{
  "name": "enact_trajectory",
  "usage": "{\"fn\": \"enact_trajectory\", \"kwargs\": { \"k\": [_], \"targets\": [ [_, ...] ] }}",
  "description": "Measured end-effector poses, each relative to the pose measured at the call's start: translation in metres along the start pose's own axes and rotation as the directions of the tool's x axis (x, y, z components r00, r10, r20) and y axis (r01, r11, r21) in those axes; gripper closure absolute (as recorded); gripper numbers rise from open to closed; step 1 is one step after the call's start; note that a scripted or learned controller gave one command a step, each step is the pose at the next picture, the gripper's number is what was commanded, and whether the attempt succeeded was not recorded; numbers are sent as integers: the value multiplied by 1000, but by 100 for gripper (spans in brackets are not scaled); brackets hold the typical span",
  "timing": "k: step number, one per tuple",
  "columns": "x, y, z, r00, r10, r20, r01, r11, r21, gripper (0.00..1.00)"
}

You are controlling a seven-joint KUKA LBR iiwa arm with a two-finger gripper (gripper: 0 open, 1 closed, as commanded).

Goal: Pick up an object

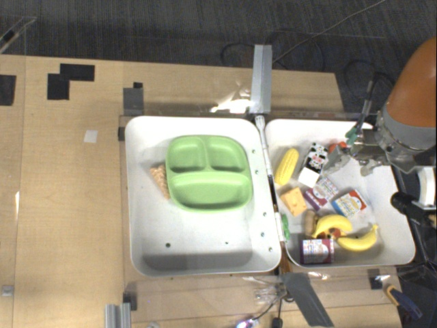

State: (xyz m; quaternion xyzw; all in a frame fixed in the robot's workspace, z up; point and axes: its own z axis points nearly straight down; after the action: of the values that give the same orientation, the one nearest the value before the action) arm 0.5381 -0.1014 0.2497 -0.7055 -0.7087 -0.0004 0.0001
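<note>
Meanwhile, banana [348,234] lies crosswise in right bin [407,248], ends upturned.

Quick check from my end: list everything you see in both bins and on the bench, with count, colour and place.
Bins: 2, white, side by side on the bench.
Divided plate: 1, green, in the left bin.
Flat speckled piece: 1, tan, left bin, partly under the plate's left edge.
Corn cob: 1, yellow, right bin, upper left.
Cheese wedge: 1, yellow, right bin, left side.
Banana: 1, yellow, right bin, near front.
Can: 1, purple label, right bin, front edge.
Small cartons: several, mixed colours, right bin centre; exact count unclear.
Arm: 1, grey with orange band, over the right bin's far right.
Gripper: 1, dark, above the right bin's upper part.
</note>
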Motion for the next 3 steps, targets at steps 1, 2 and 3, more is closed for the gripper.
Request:
{"fn": "enact_trajectory", "kwargs": {
  "k": [1,2,3],
  "targets": [
    [1,-24,146,999,-40,-1,40,999,2,0],
    [11,26,158,990,140,-1,-140,990,-14,0],
    [8,130,162,990,139,0,-139,990,11,0]
  ]
}}
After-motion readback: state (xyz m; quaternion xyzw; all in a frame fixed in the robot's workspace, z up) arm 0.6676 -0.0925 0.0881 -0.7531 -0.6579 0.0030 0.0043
